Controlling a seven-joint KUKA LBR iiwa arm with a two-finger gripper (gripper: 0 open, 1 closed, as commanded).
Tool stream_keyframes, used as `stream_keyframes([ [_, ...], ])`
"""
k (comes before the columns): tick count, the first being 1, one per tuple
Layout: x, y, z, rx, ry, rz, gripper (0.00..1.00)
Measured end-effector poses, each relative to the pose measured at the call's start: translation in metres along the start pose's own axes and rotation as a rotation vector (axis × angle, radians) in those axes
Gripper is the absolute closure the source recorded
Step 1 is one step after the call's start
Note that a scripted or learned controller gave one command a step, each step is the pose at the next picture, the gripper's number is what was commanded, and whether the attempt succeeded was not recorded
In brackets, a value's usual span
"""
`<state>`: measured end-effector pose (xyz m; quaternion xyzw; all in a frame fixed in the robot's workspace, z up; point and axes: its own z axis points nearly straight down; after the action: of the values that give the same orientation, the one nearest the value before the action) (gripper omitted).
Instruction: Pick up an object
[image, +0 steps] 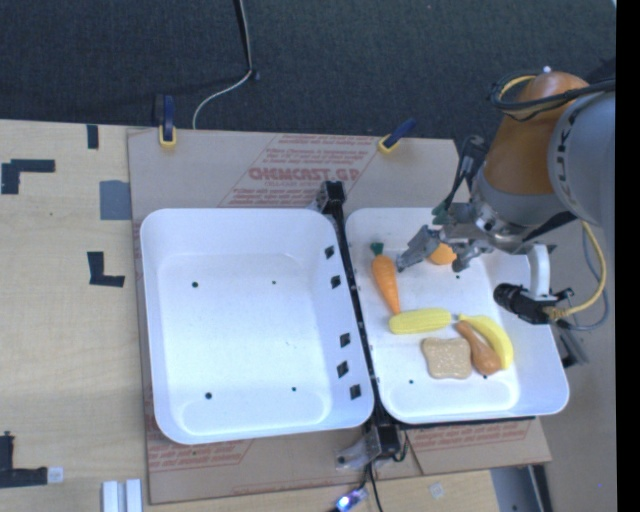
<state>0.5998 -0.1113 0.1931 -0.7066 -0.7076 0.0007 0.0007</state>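
In the right bin, an orange object sits gripped between the gripper's narrowed jaws.

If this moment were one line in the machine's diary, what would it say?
arm: over right bin | pincer: by small orange item, grasp unclear | lying in bin: carrot, corn, banana, bread

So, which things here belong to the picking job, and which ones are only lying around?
Job:
- two-finger gripper
- small orange round thing at the gripper
- orange toy carrot
- yellow corn cob
- yellow banana
- tan bread slice

Lying about:
- left white bin
- blue-yellow clamps
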Motion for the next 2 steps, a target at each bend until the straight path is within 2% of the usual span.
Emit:
stream_keyframes([
  [1, 0.062, -0.082, 0.01, 0.007, 0.003, -0.002, 0.0],
  [2, 0.015, -0.026, 0.114, -0.001, -0.002, 0.002, 0.0],
])
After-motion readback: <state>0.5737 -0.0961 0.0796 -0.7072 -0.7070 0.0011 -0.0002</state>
